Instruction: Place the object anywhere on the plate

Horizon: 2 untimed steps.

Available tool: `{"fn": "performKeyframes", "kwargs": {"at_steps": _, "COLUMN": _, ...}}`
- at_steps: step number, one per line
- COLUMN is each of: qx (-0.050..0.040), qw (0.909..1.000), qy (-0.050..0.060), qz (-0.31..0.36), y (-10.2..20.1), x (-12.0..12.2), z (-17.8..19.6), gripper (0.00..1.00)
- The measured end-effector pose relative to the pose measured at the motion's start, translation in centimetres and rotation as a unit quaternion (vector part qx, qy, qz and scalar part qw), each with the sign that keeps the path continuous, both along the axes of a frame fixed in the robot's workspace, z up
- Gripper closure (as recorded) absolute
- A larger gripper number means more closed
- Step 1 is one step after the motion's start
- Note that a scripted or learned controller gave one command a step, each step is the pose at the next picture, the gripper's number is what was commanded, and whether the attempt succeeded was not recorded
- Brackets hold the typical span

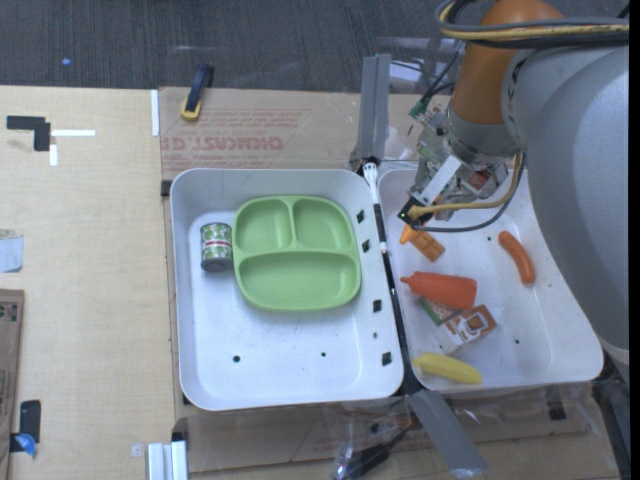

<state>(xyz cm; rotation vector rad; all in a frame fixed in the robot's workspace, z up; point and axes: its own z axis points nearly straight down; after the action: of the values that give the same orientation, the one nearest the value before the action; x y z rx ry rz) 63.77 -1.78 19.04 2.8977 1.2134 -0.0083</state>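
The grey arm [560,98], with its glossy orange band, reached into the right bin [560,338], a shallow white plastic tray. Its hand [418,211] hung low over the bin's upper left corner; whether it was open or closed could not be told. Just below it lay a small orange block [424,243]. Nearby in the same bin were a red bottle [440,288], a smooth orange sausage [517,256], a brown carton [466,327] and a yellow banana [449,369]. In the left bin [280,368] sat the plate [297,252], light green, rounded and split into three compartments, with a small tin can [215,246] lying just beside its left edge.
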Motion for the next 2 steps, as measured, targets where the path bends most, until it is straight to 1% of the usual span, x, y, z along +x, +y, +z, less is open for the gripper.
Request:
{"fn": "performKeyframes", "kwargs": {"at_steps": 1, "qx": 0.0006, "qw": 0.999, "qy": 0.0, "qz": 0.045, "y": 6.4, "x": -1.0, "z": 0.0, "gripper": 1.0}}
{"fn": "performKeyframes", "kwargs": {"at_steps": 2, "qx": 0.0008, "qw": 0.9894, "qy": -0.001, "qz": 0.145, "y": 10.7, "x": -0.4, "z": 0.0, "gripper": 1.0}}
